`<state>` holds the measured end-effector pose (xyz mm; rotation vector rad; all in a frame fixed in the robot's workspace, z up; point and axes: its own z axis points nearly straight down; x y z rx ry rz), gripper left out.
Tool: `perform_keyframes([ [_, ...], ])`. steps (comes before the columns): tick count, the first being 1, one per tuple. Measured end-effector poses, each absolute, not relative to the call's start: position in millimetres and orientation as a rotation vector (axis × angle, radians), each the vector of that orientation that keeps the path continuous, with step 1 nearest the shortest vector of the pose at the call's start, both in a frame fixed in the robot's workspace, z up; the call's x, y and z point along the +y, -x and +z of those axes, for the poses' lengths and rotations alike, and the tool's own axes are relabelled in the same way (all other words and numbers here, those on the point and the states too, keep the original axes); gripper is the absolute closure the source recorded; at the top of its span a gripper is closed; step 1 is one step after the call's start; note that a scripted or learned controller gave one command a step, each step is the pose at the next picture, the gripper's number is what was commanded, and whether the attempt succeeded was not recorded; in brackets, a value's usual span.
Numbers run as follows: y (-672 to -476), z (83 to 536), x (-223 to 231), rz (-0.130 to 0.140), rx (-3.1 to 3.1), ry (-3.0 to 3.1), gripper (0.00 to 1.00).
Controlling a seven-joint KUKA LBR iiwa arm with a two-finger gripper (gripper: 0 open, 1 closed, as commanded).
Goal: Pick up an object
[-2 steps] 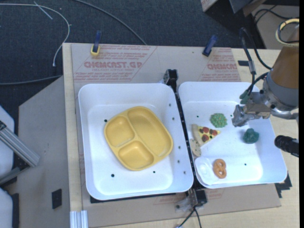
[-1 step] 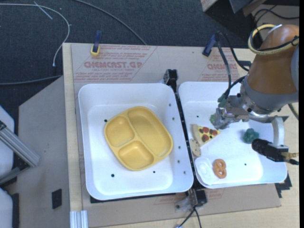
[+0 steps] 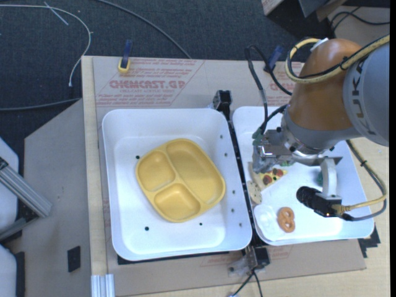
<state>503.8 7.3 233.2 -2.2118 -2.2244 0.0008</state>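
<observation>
while the grey arm with its orange band reaches in from the right of the frame, its gripper (image 3: pixel 265 159) hangs low over the upper left part of the right bin (image 3: pixel 309 229), close to the wall that meets the left bin (image 3: pixel 120 166). whether the gripper is open or closed cannot be told from this angle, and nothing can be seen held in it. just below it, near the bin's left wall, lies a small multicoloured object (image 3: pixel 270 177) with red and yellow spots, too small to name. further toward the lower edge of the same bin sits an orange-brown pretzel-shaped piece (image 3: pixel 286 219), apart from the gripper. in the left bin a yellow divided plate (image 3: pixel 179 179) with three compartments lies flat near the middle, turned at a slant. both bins rest on a tan table (image 3: pixel 154 82) with red lettering, and a blue and yellow clamp (image 3: pixel 125 64) grips its upper edge at the left.
</observation>
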Motion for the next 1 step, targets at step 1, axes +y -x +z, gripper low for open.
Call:
perform_keyframes([
  [1,-514.7,219.3,61.2,-0.001,-2.226,2.213,1.0],
])
